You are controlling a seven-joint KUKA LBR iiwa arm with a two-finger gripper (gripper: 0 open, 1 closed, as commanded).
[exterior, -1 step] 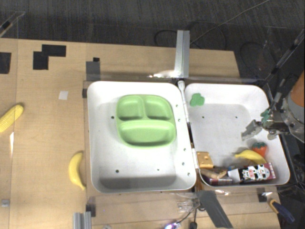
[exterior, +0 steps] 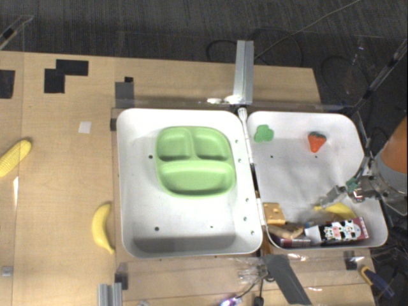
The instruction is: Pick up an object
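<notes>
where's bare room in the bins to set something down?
Right bin: open floor in the middle, between the green piece and orange piece at the far edge and the clutter along the near edge. That near edge is crowded: cracker, carton, gripper.
Left bin: bare strip nearer than the green tray.

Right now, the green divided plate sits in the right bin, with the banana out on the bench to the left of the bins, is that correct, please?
Not quite: the camera view shows the green plate in the left bin, not the right one. The banana does lie on the bench to the left of the bins.
</notes>
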